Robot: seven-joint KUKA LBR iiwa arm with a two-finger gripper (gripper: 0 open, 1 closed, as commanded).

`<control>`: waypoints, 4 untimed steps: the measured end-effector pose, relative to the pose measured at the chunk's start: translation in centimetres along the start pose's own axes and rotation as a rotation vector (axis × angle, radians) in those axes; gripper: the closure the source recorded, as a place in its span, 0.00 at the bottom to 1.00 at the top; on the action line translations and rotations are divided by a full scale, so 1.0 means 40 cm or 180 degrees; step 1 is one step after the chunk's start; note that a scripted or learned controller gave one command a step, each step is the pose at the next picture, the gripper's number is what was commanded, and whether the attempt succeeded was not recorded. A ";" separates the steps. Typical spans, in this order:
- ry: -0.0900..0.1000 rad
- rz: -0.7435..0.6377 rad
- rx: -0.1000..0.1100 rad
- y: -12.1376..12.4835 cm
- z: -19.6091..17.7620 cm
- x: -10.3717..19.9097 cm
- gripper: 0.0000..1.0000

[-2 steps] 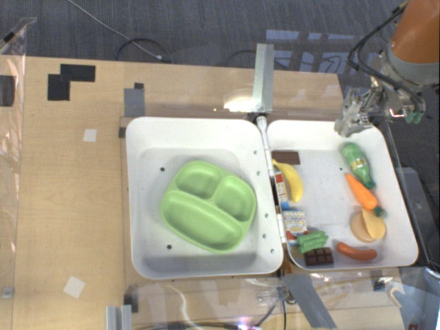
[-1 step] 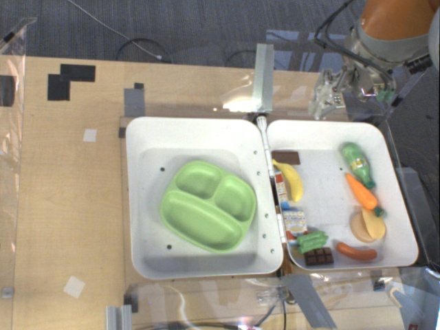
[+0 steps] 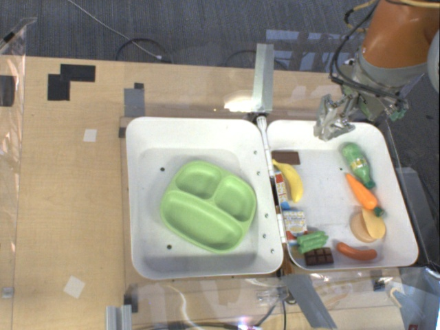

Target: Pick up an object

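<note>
My gripper hangs over the far edge of the right bin, its metal fingers pointing down and nothing between them. Just to its right and nearer lies a green bottle. An orange carrot lies below the bottle. A yellow banana rests near the bin's left wall beside a brown chocolate piece. At the front are a tan round bread piece, a red sausage, a dark chocolate bar and a green item.
The left bin holds a green divided plate. A metal divider post stands between the bins at the back. A small white packet lies by the right bin's left wall.
</note>
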State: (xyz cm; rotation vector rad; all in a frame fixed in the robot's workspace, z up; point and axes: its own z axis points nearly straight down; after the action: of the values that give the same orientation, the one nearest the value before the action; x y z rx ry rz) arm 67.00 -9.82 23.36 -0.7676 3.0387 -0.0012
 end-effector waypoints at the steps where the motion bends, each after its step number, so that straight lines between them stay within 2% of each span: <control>1: -0.0015 0.0295 -0.0003 0.168 -0.020 -0.093 1.00; 2: -0.0014 -0.0260 0.0021 -0.064 -0.143 0.032 1.00; 3: -0.0019 -0.0172 0.0001 0.155 -0.164 -0.011 1.00; 4: -0.0026 0.0090 0.0003 0.252 -0.252 -0.139 1.00</control>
State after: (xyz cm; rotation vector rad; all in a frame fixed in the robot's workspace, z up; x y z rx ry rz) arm 67.04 1.68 33.44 -0.7227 3.0415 0.0006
